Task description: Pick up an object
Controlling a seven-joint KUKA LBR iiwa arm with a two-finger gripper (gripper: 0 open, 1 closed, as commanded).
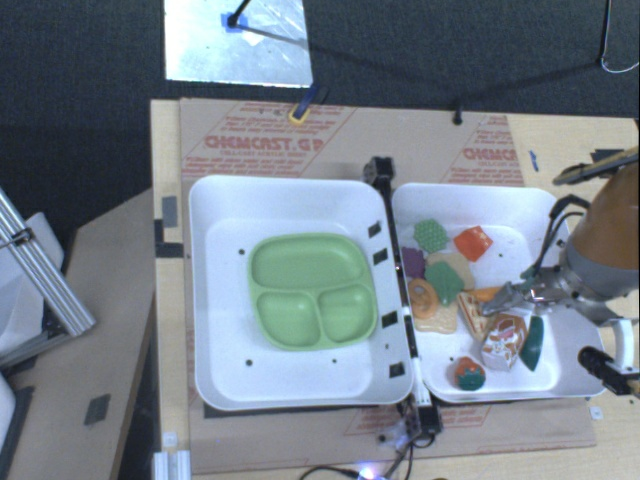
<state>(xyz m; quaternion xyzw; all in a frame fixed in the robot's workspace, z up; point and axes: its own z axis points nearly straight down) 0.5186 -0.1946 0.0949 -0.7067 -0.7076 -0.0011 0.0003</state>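
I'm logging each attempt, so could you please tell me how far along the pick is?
Done: the arm's end effector is down in the right bin, among the toys. In hand: it sits beside the orange wedge and patterned packet. Left: nothing looks lifted yet; a grasp isn't visible.

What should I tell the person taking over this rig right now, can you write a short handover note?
Gripper: low in the right bin, among the objects; whether its fingers are open or shut cannot be told.
Objects: right bin holds a clutter, including an orange block, a green textured piece, a dark green item and a white packet. Left bin holds a green divided tray.
Done: arm has reached into the pile.
Left: nothing is seen lifted; a pick has yet to be confirmed.
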